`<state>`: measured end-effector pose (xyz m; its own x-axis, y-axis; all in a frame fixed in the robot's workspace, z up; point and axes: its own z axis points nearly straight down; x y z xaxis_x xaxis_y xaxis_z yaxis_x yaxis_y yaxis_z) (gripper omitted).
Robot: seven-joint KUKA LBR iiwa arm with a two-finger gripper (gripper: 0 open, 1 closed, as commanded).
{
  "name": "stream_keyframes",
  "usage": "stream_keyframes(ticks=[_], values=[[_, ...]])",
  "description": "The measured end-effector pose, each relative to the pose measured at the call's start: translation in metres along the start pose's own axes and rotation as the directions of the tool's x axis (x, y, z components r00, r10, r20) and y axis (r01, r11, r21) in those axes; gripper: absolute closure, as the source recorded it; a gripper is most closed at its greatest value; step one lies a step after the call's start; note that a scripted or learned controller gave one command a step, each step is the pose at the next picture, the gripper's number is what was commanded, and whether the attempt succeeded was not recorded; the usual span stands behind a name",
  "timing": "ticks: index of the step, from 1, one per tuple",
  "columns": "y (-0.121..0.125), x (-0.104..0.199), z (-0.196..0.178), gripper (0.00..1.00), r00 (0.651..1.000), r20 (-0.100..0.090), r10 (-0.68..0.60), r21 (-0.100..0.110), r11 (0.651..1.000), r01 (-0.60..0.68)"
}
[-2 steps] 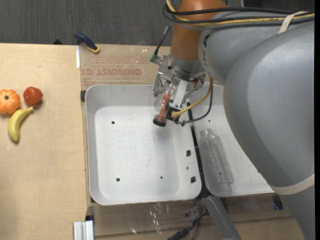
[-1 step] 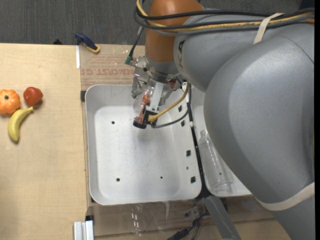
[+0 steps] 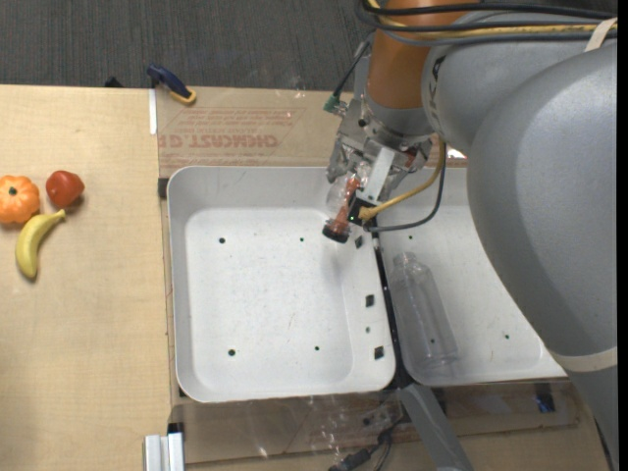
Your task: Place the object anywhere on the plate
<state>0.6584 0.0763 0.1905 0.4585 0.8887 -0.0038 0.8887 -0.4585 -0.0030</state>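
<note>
The grey arm [image 3: 530, 165] with its orange band [image 3: 412, 37] reaches in from the right and ends over the far right corner of the left bin [image 3: 265, 292]; the gripper [image 3: 345, 219] hangs there above the bin floor, close to the wall shared by the two bins; something small, reddish and dark, shows at its tip, yet the view is too blurred there to tell whether this is a held thing or part of the tool, and whether the tool is apart or together cannot be told; a yellow cable [image 3: 412, 199] loops from the wrist toward the right. A clear plastic bottle [image 3: 427, 307] lies on its side in the right bin [image 3: 491, 302], near that bin's left wall, lengthwise from far to near; it is apart from the gripper. On the wooden table [image 3: 78, 361] to the left, well apart from the bins, lie toy fruits: an orange [image 3: 17, 200], a red tomato [image 3: 65, 188] just beside it, and a banana [image 3: 35, 242] touching or nearly touching both. Beyond the left bin lies a sheet of cardboard [image 3: 240, 137] with printed letters; a blue clamp [image 3: 170, 83] sits at its far left corner.
</note>
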Motion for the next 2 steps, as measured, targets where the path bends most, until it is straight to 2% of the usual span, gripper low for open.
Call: stream_keyframes(ticks=[1, 2], values=[[-0.001, 0.001, 0.001, 1.0, 0.958, 0.0, -0.286, 0.002, 0.958, 0.286], [-0.029, 0.057, -0.046, 1.0, 0.732, 0.001, -0.681, -0.004, 0.732, 0.681]])
